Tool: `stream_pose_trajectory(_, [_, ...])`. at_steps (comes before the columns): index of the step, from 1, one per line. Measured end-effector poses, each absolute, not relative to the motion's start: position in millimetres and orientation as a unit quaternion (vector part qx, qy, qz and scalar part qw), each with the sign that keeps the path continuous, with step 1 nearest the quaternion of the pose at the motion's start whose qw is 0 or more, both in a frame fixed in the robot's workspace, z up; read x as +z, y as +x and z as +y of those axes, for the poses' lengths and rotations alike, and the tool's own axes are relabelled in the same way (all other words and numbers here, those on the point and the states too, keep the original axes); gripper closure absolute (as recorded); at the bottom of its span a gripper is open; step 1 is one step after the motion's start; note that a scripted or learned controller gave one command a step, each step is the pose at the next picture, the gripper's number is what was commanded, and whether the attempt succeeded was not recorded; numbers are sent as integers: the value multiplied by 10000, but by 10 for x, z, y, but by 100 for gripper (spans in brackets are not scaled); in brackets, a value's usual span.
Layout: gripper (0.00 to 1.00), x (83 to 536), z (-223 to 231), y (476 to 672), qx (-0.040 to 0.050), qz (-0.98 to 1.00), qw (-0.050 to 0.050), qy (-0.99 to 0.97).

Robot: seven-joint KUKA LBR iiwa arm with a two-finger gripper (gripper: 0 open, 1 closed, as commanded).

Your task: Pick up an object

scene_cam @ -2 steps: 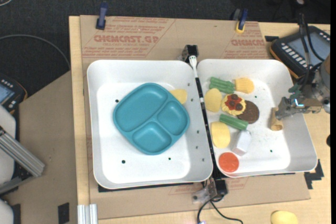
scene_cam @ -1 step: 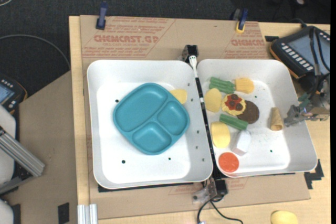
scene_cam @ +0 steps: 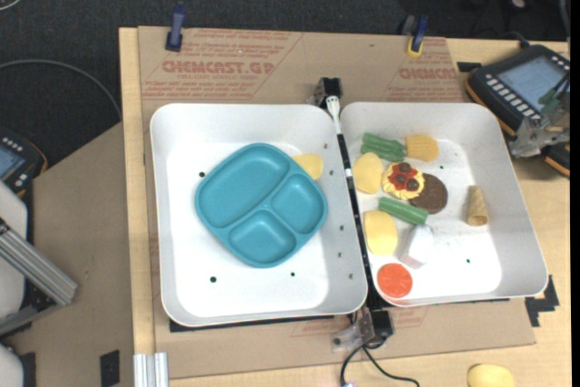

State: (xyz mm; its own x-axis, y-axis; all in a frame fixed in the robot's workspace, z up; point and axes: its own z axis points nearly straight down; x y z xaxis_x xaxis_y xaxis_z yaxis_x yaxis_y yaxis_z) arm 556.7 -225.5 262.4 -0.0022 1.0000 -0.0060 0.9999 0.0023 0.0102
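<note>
Two shallow white plastic bins sit side by side on a cardboard sheet (scene_cam: 227, 59) printed "CHEMCAST" – the pickable objects are nearly all in the right bin (scene_cam: 507, 195).

Toy food is clustered in that bin's left half. A green pod (scene_cam: 382, 146) and a yellow chunk (scene_cam: 421, 147) lie near the back. Below them a pale yellow rounded piece (scene_cam: 367, 173) touches a small pizza-like disc (scene_cam: 404, 180) w/ red and dark toppings, which overlaps a flat brown round (scene_cam: 430, 193). A green stick (scene_cam: 401, 211) lies at a slant just under the disc. A tan cone-shaped piece (scene_cam: 476, 206) lies apart to the right. Nearer the front are a smooth yellow lump (scene_cam: 381, 232), a small white block (scene_cam: 412, 245) beside it and an orange-red disc (scene_cam: 395, 280) against the front rim.

The left bin (scene_cam: 172, 195) holds a teal divided plate (scene_cam: 261, 204) – glossy, three compartments, set at an angle – w/ a yellow piece (scene_cam: 309, 164) at its upper-right edge.

A blue clamp (scene_cam: 175, 28) and a blue-and-yellow clamp (scene_cam: 417, 35) grip the sheet's back edge. A handheld control pendant (scene_cam: 521, 86) rests at the far right; a yellow object (scene_cam: 489, 375) lies on the bench by the front right corner.
</note>
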Motion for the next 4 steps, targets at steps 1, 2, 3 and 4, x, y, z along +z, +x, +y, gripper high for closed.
stream_pose_trajectory(1, [100, 2956, -1926, 4819, 2, 7070, -17, 7072])
stream_pose_trajectory(2, [100, 3270, -1378, 4804, 20, 7095, 22, 7047])
stream_pose_trajectory(3, [100, 3925, -1853, 5318, 19, 7068, 67, 7074])
stream_pose_trajectory(4, [100, 3822, -2138, 4769, -5, 7056, -8, 7086])
